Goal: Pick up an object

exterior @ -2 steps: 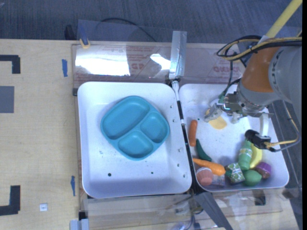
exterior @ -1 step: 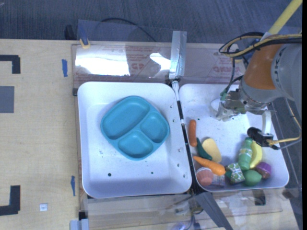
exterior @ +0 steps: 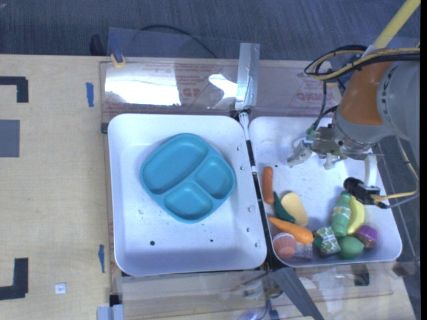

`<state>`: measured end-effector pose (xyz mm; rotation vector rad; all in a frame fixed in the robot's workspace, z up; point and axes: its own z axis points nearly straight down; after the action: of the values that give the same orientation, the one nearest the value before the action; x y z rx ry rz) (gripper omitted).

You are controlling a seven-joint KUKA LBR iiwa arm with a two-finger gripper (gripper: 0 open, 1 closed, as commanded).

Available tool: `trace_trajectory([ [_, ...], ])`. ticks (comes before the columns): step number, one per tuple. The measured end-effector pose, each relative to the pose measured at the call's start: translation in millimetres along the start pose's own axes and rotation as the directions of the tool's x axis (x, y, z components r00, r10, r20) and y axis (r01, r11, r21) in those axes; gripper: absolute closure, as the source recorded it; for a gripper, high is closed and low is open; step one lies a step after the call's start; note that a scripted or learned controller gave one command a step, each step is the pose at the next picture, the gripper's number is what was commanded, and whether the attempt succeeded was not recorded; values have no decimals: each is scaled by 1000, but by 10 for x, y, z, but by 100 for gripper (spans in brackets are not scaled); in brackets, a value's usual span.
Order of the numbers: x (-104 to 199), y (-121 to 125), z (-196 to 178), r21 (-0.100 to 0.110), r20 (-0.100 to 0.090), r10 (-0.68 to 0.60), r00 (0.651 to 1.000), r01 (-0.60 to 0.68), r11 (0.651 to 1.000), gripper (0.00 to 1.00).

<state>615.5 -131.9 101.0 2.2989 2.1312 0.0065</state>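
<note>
Camera view, my gripper [exterior: 313, 153]: over the upper part of the shallow white right-hand bin [exterior: 393, 235], with bare bin floor beneath it; the two pale fingers are splayed wide with nothing between them.
Camera view, toy cluster: all the toys lie in the lower half of that bin, from about 5 to 8 o'clock of my jaws.
Camera view, nearest candidate: small orange plastic carrot [exterior: 267, 183], at about 8 o'clock from my jaws, near but apart; its long axis runs 12 to 6 o'clock along the bin's left wall.
Camera view, other candidates: yellow plastic lemon [exterior: 295, 207] at 7 o'clock; larger orange carrot [exterior: 292, 229] below it, lying roughly 10 to 4; green plastic bottle [exterior: 341, 215] and yellow banana [exterior: 357, 215] at 5 o'clock.
Camera view, left side: blue three-compartment plastic plate [exterior: 188, 177] sits in the white left-hand bin [exterior: 127, 245], well apart at 9 o'clock.
Judgement: the small carrot is the shortest reach; closing across its narrow width looks the likeliest grip.
</note>
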Motion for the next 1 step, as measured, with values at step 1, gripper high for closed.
trace_trajectory([
  [1,94,-1241,124,3,-2,-114,993,114,993,0],
])
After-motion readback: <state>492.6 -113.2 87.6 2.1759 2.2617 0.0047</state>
